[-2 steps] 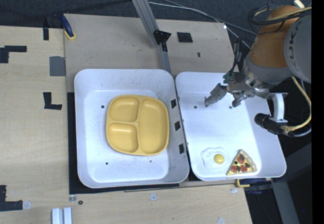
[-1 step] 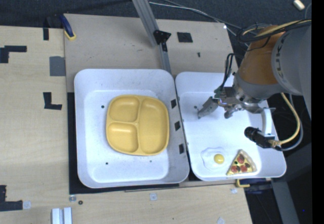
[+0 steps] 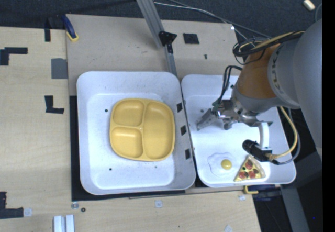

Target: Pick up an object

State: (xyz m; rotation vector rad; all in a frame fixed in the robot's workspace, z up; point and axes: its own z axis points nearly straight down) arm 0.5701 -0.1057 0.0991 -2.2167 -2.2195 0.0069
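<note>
Pizza slice [image 3: 249,169] toy lying flat in the near right corner of the right bin [image 3: 194,89], just right of a fried egg [image 3: 221,163] toy, the two close together or possibly touching at the edges. Gripper [image 3: 205,121] low over the middle of the same bin, well apart from both toys, pointing left toward the bin's left wall. Fingers [image 3: 201,122] look spread somewhat, nothing seen between them, though resolution too poor to be sure of the gap. Grey arm [image 3: 293,68] with orange band entering from the right, cables looped around the wrist. Left bin [image 3: 86,121] holding a yellow divided plate [image 3: 142,129], three compartments, roughly centred. Metal strut [image 3: 149,8] running diagonally from the far edge down to the gap between the bins.
</note>
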